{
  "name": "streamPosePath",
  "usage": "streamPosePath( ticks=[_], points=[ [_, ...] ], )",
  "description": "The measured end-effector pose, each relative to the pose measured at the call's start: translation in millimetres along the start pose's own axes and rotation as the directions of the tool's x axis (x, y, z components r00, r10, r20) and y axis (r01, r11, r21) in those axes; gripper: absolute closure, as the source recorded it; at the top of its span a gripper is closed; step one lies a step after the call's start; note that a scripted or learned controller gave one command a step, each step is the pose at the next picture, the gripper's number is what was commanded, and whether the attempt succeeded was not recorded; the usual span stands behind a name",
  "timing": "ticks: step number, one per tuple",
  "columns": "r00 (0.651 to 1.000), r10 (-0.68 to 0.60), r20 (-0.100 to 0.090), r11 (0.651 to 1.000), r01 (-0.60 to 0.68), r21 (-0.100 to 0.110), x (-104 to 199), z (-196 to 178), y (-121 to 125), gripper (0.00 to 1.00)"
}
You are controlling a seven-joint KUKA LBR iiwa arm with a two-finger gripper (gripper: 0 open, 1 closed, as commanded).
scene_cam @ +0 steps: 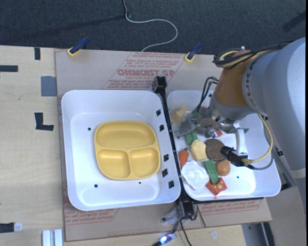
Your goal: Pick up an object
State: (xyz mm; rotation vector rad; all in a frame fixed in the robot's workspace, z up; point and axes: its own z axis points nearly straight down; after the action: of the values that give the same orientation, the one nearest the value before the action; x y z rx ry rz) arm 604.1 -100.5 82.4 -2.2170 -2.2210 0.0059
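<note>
Seen from above, two shallow white bins sit side by side on the desk [20, 137]; the left bin [77, 137] holds a yellow divided plate [127, 149]. The grey and orange arm [246, 86] reaches from the right into the right bin [262, 183], its hand [197, 124] low over a pile of small toy foods [208, 160]. Whether the hand is open or grips anything cannot be told.

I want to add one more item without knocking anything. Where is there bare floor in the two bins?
The left bin has bare white floor all round the yellow divided plate, widest along its near edge and left side. The right bin is crowded: small objects pile up against the divider, with the arm above them. Only its near right corner shows free floor.
</note>
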Motion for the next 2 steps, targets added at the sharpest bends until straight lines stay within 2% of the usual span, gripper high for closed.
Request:
streamPosePath(
  ticks=[1, 2],
  points=[
    [1.000, -0.001, 0.001, 1.000, 0.001, 0.001, 0.0, -9.6, -0.1, 1.00],
    [1.000, 0.000, 0.000, 1.000, 0.000, -0.006, 3.5, -69.5, 5.4, 1.00]
  ],
)
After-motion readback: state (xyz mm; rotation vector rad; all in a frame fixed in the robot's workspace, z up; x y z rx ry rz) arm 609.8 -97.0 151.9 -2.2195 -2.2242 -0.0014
